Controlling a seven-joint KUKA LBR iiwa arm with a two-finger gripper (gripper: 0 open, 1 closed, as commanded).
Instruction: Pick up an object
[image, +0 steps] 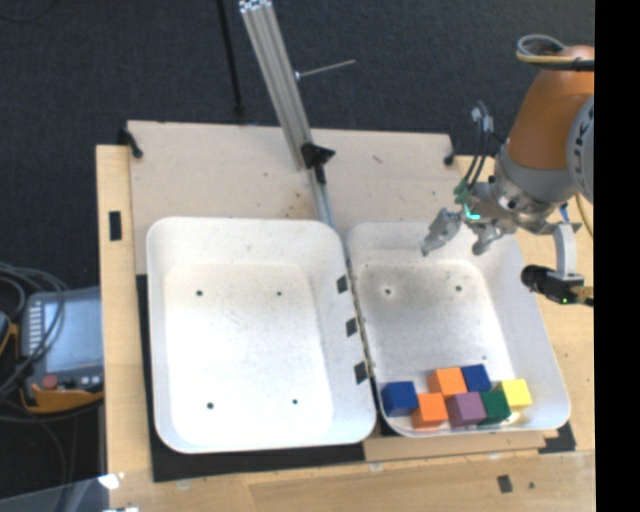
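Gripper (462, 234) upper right, metal fingers spread, nothing between them | small coloured blocks (458, 396) clustered at lower right, in right bin (420, 310) | left bin (250, 330) white, speckled, round-cornered | worktop (230, 160) pale board

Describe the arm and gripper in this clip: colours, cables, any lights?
The arm is orange above a grey wrist section. Dark cables run down its left side. The gripper is grey metal with two fingers, with a small green-cyan light at its base.

Grey arm (545, 170), orange band, silver hand (461, 236).
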